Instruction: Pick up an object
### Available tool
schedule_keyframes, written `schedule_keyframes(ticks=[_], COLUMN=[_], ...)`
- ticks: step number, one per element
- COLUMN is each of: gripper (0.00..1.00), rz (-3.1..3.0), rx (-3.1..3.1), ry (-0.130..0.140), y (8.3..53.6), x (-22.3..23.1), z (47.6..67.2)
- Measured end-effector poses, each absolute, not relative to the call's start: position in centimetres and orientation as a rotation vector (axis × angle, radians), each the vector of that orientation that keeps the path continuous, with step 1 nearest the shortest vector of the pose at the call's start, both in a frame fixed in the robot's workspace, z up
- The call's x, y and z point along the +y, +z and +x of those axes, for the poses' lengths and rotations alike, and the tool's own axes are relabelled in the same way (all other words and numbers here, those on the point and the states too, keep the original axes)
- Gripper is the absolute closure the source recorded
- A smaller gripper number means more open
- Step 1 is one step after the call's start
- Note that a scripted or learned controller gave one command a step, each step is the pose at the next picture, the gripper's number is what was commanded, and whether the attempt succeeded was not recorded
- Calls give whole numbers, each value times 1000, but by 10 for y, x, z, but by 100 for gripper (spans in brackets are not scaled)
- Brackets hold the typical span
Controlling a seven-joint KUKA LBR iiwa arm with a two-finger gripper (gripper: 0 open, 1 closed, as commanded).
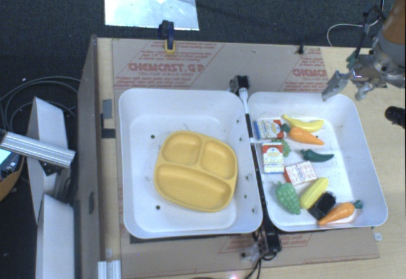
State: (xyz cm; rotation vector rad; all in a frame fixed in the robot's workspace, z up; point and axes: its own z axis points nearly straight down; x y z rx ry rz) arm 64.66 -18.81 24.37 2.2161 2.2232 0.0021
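Note:
The right bin [366, 163] holds several toy foods: a yellow banana [304, 123], an orange carrot [306, 137], a dark green pepper [317, 156], green grapes [287, 198], a yellow corn cob [314, 191], a black block [322, 205] and a second carrot [338, 212]. Small red-and-white boxes [273, 157] lie along its left side. My gripper [349, 87] hangs above the bin's far right corner, clear of all the objects. Its two fingers are spread open with nothing between them.
The left bin [136, 144] holds a yellow divided tray [196, 170]. A black clamp [241, 86] sits where the two bins meet at the back. Cardboard [190, 65] lies under both bins. Cables loop near the arm at the upper right.

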Motion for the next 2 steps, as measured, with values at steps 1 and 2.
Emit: schedule_keyframes(ticks=[1, 2], gripper=[0, 0], rz=[2220, 2223], rx=[2237, 2220], ry=[-5, -3], y=[122, 82], x=[-137, -171], z=[633, 614])
